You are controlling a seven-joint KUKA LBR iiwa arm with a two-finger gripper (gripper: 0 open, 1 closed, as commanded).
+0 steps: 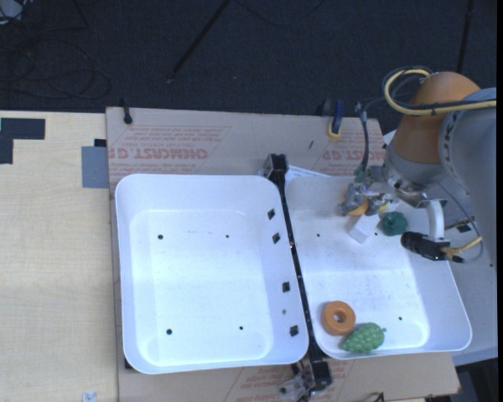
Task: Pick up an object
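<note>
Overhead, the arm [440, 132] reaches in at the right of the frame, over the right bin [453, 308].

Its gripper [362, 204] sits low at that bin's upper part, close to a small white piece [358, 234] and a dark green object [393, 223]; whether it is wide, narrow or holding anything cannot be told. An orange ring [339, 316] and a light green bumpy object [363, 338] lie touching near the bin's lower edge. The left bin [126, 224] fills the centre left.

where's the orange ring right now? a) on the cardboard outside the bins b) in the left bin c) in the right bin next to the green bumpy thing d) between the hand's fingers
c: the orange ring lies near the front edge of the right bin, just beside the green bumpy thing.
</note>
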